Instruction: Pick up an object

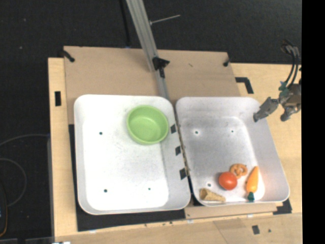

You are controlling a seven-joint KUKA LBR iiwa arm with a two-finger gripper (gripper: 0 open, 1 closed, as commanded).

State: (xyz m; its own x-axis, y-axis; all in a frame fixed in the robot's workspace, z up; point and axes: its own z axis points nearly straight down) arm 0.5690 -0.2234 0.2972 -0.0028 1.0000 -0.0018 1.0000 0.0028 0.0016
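In the camera view, the gripper (pixel 274 109) hangs at the right edge of the frame, over the upper right corner of the right bin (pixel 213 116), with its fingers spread apart and holding nothing. The tomato (pixel 228 180) lies in the lower right of this bin, beside the carrot (pixel 252 179). It looks light, smooth and round, so it may slip; I would grip it across the middle.

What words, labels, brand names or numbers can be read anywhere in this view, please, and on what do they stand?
None: no legible text anywhere.
The green bowl, tomato, carrot and both white bins carry no print.
The black marks on the bench are tape pieces, not characters.
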